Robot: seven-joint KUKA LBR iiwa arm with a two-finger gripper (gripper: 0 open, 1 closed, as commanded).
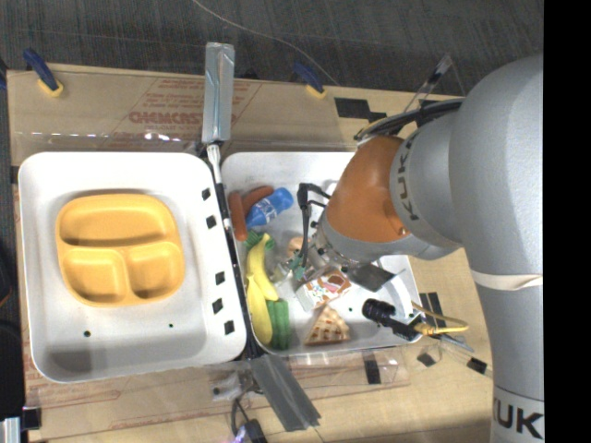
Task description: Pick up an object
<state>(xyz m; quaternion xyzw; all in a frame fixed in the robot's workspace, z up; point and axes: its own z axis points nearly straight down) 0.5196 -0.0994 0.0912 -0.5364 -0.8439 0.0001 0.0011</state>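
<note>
Two shallow white bins are seen side by side on a cardboard-covered bench point(83, 90), with dark ribbed flooring visible along the top of the frame. The left bin point(37, 247) is occupied by a yellow divided tray point(118, 245) at centre-left. The right bin point(268, 169), in the middle of the frame, is crowded: a red and blue bottle point(260, 207) is lying near its upper left corner, a banana point(259, 275) is stretched along its left wall, a green item point(278, 321) is just below that, and a pizza-slice toy point(328, 326) is resting near the lower edge. The arm point(480, 192) is reached in from the right, its orange band over the bin's centre. The gripper point(309, 270) is lowered among the objects, just right of the banana; how its fingers stand cannot be told, and nothing is seen gripped.
</note>
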